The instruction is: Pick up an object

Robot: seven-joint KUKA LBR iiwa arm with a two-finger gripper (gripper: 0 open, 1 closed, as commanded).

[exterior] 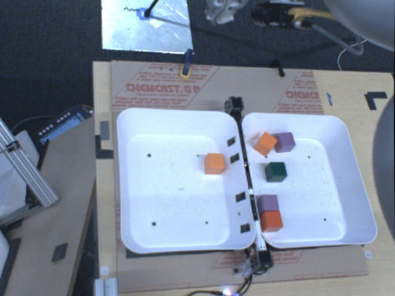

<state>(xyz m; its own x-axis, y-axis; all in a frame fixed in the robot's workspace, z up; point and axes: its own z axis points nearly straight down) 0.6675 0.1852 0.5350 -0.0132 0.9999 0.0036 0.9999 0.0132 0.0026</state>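
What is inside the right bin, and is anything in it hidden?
The right bin holds five blocks: orange block touching purple block, green block, and purple block against red-orange block. Their undersides are covered.

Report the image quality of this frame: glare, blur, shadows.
Camera view: strong glare on the shiny metal sheet at the top; the pincer near the top edge is blurred and washed out; the arm's grey bulk at the right is out of focus; the white bins are evenly lit, and the blocks, such as the orange block, cast soft short shadows.
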